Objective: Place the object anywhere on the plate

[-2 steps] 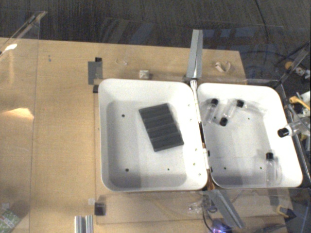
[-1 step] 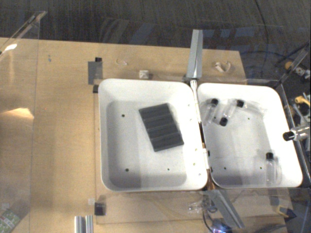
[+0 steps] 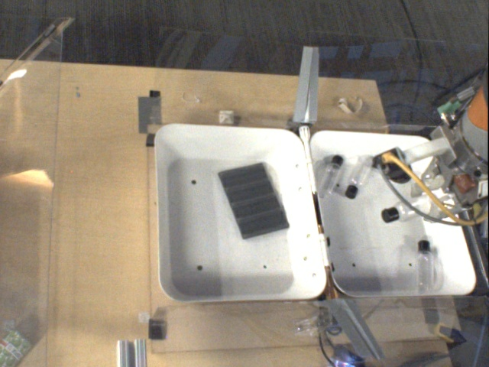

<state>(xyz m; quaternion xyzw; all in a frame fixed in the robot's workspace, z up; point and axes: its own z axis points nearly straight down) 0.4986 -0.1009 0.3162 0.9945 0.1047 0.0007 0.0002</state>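
Gripper (image 3: pixel 456 180) above right bin (image 3: pixel 382 262), near black-capped vials (image 3: pixel 390 214).

Dark grey ribbed plate (image 3: pixel 254 200), flat and skewed, at centre of left bin (image 3: pixel 170 228); several clear black-capped vials (image 3: pixel 425 260) strewn across right bin (image 3: pixel 367 277), 10 to 5 o'clock.

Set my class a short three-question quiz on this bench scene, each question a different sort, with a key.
1. Which bin holds the dark ridged plate? A: left bin; B: right bin.
2. True or false: the black-capped vials lie on the plate.
3. Fill in: the plate sits ___ to its bin's walls (square or askew).
Key: 1 A; 2 false; 3 askew.
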